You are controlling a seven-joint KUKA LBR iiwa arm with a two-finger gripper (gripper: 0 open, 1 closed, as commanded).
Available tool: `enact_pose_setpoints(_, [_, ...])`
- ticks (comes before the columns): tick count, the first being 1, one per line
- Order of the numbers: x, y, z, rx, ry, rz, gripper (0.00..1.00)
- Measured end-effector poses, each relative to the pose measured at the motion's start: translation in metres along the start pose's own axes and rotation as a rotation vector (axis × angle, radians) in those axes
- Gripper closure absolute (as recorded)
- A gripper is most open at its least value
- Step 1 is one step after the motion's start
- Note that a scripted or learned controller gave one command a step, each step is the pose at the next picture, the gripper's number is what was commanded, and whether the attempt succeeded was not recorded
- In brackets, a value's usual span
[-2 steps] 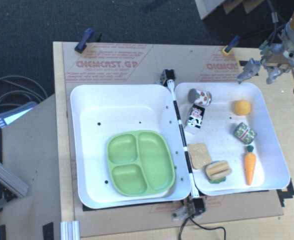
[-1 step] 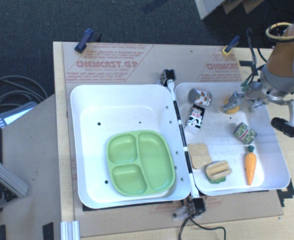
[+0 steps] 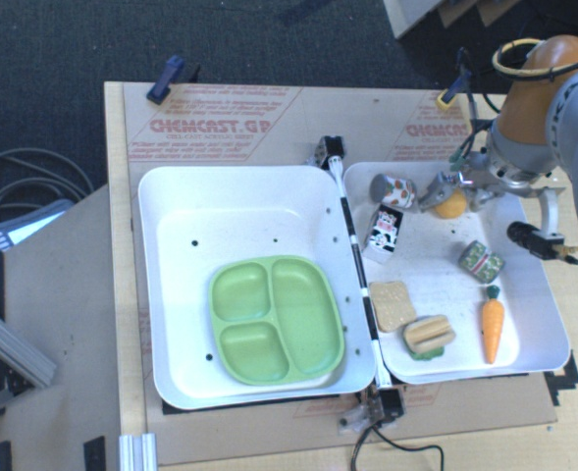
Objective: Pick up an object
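Carrot upright, tip toward camera

Right bin holds the candidates. A yellow lemon-like fruit sits near the far wall, right at the jaws; whether it is gripped, I cannot tell. A small can lies tipped over at the far left corner, with a black-and-white carton just in front of it. A green packet lies mid-bin, and an orange carrot points toward the near edge. A toast slice lies flat by the left wall, with a sandwich just beside it.
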State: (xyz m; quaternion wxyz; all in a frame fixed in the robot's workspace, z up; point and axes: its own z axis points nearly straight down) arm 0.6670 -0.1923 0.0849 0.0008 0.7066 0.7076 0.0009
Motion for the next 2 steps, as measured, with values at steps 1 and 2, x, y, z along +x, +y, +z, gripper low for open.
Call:
enact_pose_setpoints(1, [-0.001, 0.001, -0.011, -0.003, -0.003, -0.001, 1.00])
enact_pose_setpoints(2, [0.053, 0.001, -0.123, -0.002, 0.000, 0.000, 1.00])
